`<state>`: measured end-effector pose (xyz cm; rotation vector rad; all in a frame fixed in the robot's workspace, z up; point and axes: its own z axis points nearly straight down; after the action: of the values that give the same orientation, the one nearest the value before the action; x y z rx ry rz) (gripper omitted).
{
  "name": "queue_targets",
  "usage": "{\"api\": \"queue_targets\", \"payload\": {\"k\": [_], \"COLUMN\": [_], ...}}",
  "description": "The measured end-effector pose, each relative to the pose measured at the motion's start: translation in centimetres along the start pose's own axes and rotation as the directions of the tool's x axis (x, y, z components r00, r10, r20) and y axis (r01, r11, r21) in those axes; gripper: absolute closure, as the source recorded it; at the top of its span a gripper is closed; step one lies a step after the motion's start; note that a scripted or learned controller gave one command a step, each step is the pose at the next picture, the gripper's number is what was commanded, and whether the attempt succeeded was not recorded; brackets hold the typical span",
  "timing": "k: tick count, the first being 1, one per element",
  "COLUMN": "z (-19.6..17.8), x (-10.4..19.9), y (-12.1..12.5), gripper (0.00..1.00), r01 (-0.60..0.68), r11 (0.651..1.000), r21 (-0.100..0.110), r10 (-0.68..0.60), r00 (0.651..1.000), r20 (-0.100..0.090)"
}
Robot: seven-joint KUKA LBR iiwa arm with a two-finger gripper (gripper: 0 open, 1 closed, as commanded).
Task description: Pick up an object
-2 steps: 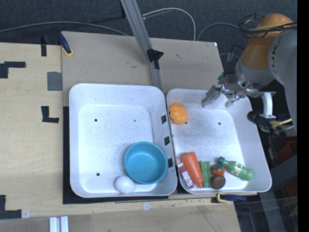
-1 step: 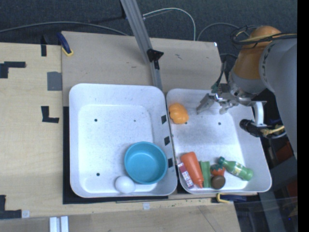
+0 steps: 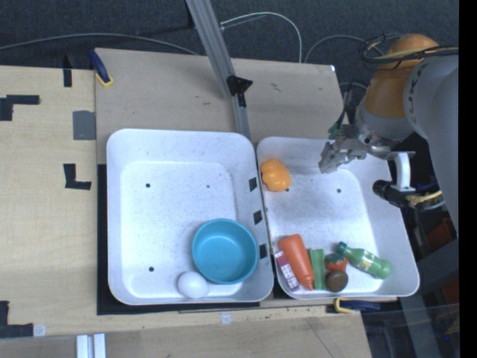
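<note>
The grey two-finger gripper (image 3: 334, 157) is seen over the upper part of the right-hand shallow white plastic bin (image 3: 387, 233), near its far rim. Whether it is wide or narrow cannot be told, and nothing is seen held in it.

The nearest candidate is judged to be the rounded, smooth orange fruit-shaped object (image 3: 276, 175), which lies at about nine o'clock from the gripper, close against the bin's left wall. Being nearly round, it offers no clear long axis, so little wrist turning would be called for.

A cluster is found at about six o'clock, along the bin's near wall: an orange carrot-shaped toy (image 3: 297, 259) with its long axis running roughly twelve to six, a green plastic bottle (image 3: 365, 260) lying slantwise, and a small brown rounded object (image 3: 336, 280).

In the left-hand white bin (image 3: 134, 200), a glossy blue plastic bowl (image 3: 224, 250) is seen upright, with a white ball (image 3: 193, 283) just beside it at seven o'clock.
</note>
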<state>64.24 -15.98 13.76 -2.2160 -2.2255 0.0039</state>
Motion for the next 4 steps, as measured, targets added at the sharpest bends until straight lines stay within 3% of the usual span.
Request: {"api": "queue_targets", "payload": {"k": [2, 3, 4], "z": [-12.5, -14.9, -14.5], "x": [0.8, 0.8, 6.1], "y": [0.5, 0.6, 0.6], "gripper": [1.00, 1.00, 1.00], "r01": [-0.002, -0.002, 0.001], "r11": [1.000, 1.000, 1.000], "r21": [-0.009, -0.005, -0.001], "r10": [0.002, 0.002, -0.001], "r00": [1.000, 1.000, 1.000], "r20": [0.001, -0.001, -0.002]}}
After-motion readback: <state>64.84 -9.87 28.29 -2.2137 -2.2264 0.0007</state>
